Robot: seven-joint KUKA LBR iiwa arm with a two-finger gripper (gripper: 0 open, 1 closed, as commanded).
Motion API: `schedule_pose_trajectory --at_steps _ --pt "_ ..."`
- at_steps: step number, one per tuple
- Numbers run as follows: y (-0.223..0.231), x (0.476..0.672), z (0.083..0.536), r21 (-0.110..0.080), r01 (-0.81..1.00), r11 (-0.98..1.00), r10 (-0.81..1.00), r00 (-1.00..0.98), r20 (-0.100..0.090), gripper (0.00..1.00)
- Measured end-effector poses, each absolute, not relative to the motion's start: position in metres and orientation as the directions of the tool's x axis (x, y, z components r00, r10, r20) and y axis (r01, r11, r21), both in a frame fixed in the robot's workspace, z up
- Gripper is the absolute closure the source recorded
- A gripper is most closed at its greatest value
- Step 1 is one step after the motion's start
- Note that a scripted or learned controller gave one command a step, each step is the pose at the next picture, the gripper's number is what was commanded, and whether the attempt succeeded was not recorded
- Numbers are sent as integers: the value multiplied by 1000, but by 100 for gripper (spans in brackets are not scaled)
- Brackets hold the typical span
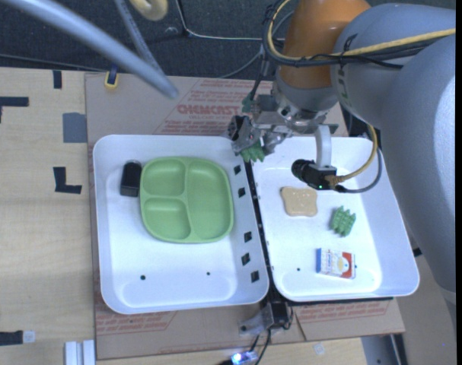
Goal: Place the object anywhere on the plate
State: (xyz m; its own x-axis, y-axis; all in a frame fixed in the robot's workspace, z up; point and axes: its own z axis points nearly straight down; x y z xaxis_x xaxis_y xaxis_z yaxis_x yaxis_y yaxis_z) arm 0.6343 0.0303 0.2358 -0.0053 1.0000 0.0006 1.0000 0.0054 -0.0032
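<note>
A light green plate with three compartments lies in the left bin. My gripper hangs over the divider between the two bins, at the far end, just right of the plate's far right corner. A small dark green object shows between its fingertips, and the fingers are shut on it. The object is lifted off the bin floor and is partly hidden by the fingers.
A black block sits against the plate's left edge. The right bin holds a tan toast-shaped piece, another green piece and a small blue, white and red box. The arm covers the right bin's far part.
</note>
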Motion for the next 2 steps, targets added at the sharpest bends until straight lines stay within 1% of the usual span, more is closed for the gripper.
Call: schedule_pose_trajectory --at_steps 1,2 --pt "80 623 241 -2 1000 6 1000 -6 1 100" --pt "119 606 237 -4 1000 5 1000 -5 0 100"
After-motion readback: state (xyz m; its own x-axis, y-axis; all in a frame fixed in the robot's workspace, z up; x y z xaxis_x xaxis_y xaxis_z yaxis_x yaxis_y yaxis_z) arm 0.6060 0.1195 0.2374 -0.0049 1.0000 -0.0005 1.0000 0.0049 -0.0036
